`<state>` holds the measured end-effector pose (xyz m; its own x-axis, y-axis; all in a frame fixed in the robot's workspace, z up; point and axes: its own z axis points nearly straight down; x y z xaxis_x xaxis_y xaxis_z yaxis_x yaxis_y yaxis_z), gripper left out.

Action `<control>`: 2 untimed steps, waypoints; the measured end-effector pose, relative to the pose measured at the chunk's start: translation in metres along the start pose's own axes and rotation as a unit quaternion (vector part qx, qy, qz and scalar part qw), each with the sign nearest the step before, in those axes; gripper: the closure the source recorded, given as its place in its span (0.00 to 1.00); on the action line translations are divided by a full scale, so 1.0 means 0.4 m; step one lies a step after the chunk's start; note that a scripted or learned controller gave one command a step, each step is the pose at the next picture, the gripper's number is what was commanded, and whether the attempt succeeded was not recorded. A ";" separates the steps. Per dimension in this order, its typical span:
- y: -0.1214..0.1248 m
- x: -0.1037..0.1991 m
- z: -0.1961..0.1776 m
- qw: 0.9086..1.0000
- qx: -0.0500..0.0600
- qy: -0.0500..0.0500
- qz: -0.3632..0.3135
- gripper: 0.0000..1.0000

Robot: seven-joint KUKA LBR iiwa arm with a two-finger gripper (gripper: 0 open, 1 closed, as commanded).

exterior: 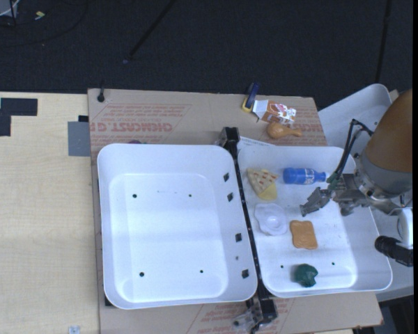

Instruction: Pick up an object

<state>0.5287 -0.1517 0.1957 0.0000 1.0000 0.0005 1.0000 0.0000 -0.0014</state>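
Note:
My gripper (pixel 312 206) hangs over the right bin (pixel 366 273), reaching in from the right. It sits just below the blue bottle (pixel 303 176) lying on its side and just above the brown toast slice (pixel 304 235). A yellow waffle wedge (pixel 262 183) lies at the bin's upper left. Below the wedge is a clear round lid or cup (pixel 270 221). A dark green lump (pixel 306 275) rests near the bin's front edge.
The left bin (pixel 125 165) stands beside the right one, with a black hinge strip (pixel 240 214) between them. Behind the bins on the cardboard lie a toy drumstick (pixel 284 131), a red-and-white packet (pixel 279 110) and a blue-yellow item (pixel 251 97).

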 end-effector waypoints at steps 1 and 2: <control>0.132 0.067 0.280 1.000 -0.001 0.001 -0.001 0.00; -0.008 0.138 0.268 1.000 0.000 0.000 0.002 0.00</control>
<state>0.5254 -0.0965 0.0884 0.0036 1.0000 0.0012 1.0000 -0.0036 -0.0017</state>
